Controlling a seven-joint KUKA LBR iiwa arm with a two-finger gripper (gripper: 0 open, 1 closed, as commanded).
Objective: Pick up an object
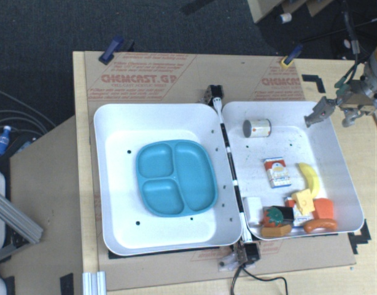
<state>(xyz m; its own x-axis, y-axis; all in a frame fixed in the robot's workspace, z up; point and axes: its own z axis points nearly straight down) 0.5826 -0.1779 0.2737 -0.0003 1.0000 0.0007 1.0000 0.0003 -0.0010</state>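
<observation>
My gripper [328,121] hangs over the far right corner of the right bin [280,112], its two fingers spread open with nothing between them. Below and left of it, several small things lie in that bin: a white can on its side [256,128], a red and white box [277,172], a banana [309,178], a yellow block [303,200], an orange block [323,208], an orange sausage-shaped piece [320,226] and a green and red toy [275,216]. The can is the nearest, well to the gripper's left.
The left bin [108,165] holds a blue divided plate [176,177]. A ridge with a black clip [214,94] separates the two bins. Most objects crowd the right bin's near corner; its far part holds just the can.
</observation>
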